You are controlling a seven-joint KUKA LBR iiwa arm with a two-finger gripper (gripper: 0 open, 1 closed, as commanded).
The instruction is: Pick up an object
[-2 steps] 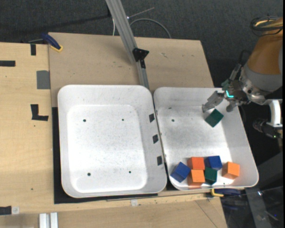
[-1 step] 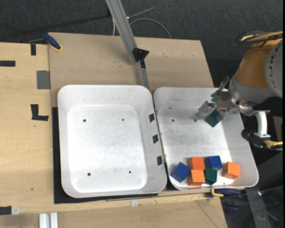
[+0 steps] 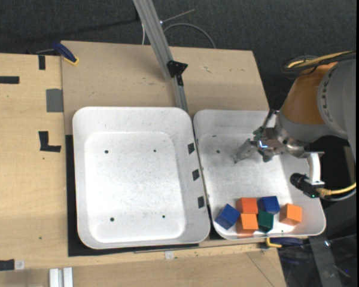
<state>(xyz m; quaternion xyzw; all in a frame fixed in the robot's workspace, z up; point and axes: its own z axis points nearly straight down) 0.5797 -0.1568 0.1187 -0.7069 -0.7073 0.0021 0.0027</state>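
Blocks are crowding along the near edge of the right bin point(image 3: 227, 124): a blue block point(image 3: 227, 216) toward the near-left corner, then an orange block point(image 3: 248, 205) and another orange block point(image 3: 248, 222), a second blue block point(image 3: 268, 204), a green block point(image 3: 265, 220), and a lone orange block point(image 3: 291, 213) toward the near-right corner. The gripper point(image 3: 246, 152) is hanging over the bin's middle, well apart from them, fingers spread apart and gripping nothing. Bare floor is lying open along the far edge and left wall. The left bin point(image 3: 134, 169) is sitting beside it, rims touching.
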